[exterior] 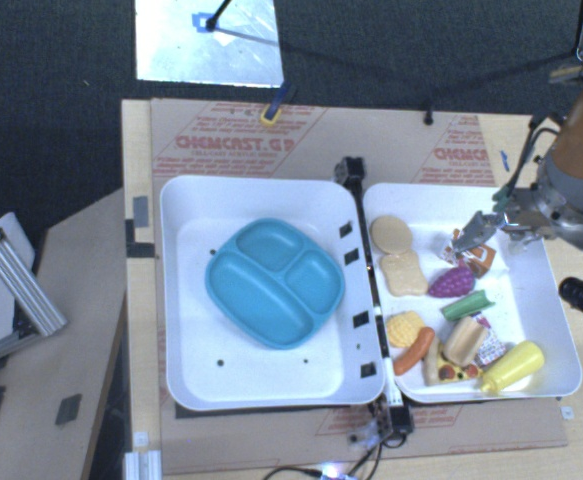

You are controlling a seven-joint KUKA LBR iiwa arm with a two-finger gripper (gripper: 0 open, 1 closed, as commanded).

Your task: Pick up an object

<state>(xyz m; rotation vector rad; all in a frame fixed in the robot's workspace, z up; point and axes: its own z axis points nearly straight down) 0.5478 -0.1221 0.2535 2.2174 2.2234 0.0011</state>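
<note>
The right bin (561,318) holds several toy foods: a round tan biscuit (391,234), a tan bread slice (404,273), purple grapes (452,282), a green piece (466,305), yellow corn (404,328), an orange sausage (414,350), a bun (461,340) and a yellow bottle (513,365). My gripper (468,238) hangs low over the bin's upper middle, just above a small orange and white piece (482,259). Whether it touches that piece is unclear. The grey arm (571,183) comes in from the right.
The left bin (186,268) carries a blue divided plate (274,281). A black divider (363,268) runs between the bins. Both bins rest on cardboard (231,138), with a shiny metal sheet (209,28) behind it.
</note>
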